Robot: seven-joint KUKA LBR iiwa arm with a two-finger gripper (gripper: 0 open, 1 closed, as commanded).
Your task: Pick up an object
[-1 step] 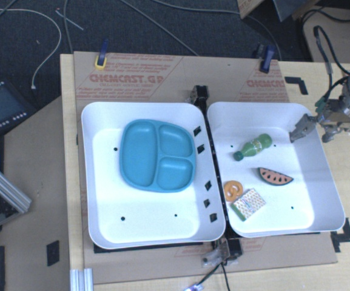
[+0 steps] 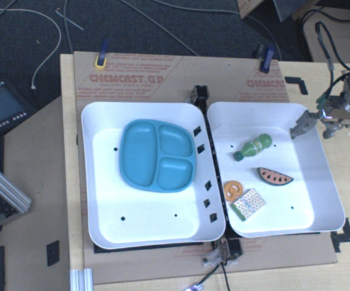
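Objects to pick: four small things lie loose in the right bin (image 2: 320, 162), well within my reach from the right, so any of them would serve.
Green bottle (image 2: 253, 147): on its side near the bin's middle, tilted, apart from the rest, probably the easiest to close on.
Watermelon slice (image 2: 275, 176): flat on the floor, below and right of the bottle, clear on all sides.
Pretzel (image 2: 233, 190) and checkered packet (image 2: 249, 203): just beside each other near the bin's left wall, which I judge crowds my approach.
Blue plate (image 2: 158, 156): a divided tray in the left bin (image 2: 102, 193), too broad and flat for me.
Gripper (image 2: 320, 123): over the right bin's upper right corner, carrying nothing, well apart from every object.
Jaws: I cannot tell whether they stand apart or together.
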